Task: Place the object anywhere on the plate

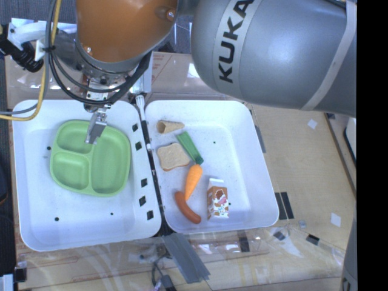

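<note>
Over the left bin point(24, 180), the hand point(94, 129) hung above the upper middle of the green plate point(115, 162), its slim grey tip pointing down toward the ridge between the plate's compartments. Whether anything sat in it could not be told: the tip read as one narrow blade from this angle, with no object visible against it, and the gap could not be made out. The loose things all lay in the right bin point(254, 162), to the camera's right of the hand and across the divider: a small bread crust point(170, 126), a slice of toast point(173, 156), a green stick point(190, 148) lying slantwise, a carrot point(193, 181) with its long axis running steeply down-left, a sausage point(187, 207) below it, and a little carton point(217, 202) standing beside them. None of these touched the plate. Judging from that, the plate carried nothing yet, and the placing remained undone unless a small piece was hidden at the tip.
</note>
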`<action>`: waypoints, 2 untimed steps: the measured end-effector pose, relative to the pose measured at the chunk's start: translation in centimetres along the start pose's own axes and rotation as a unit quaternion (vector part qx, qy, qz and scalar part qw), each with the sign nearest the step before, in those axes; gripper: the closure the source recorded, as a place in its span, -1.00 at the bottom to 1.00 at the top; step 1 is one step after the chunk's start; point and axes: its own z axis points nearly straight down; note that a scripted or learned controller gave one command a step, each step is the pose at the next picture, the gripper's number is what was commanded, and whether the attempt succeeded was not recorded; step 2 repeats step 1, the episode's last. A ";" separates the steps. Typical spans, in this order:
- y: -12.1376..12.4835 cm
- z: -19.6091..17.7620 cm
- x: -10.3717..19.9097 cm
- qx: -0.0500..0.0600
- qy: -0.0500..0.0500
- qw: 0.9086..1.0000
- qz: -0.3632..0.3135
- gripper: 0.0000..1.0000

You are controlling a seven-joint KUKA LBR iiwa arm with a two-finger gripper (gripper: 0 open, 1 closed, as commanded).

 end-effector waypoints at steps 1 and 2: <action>0.1 -0.3 0.0 -0.002 -0.007 1.000 0.000 1.00; 0.1 -0.3 0.0 -0.002 -0.007 1.000 0.000 1.00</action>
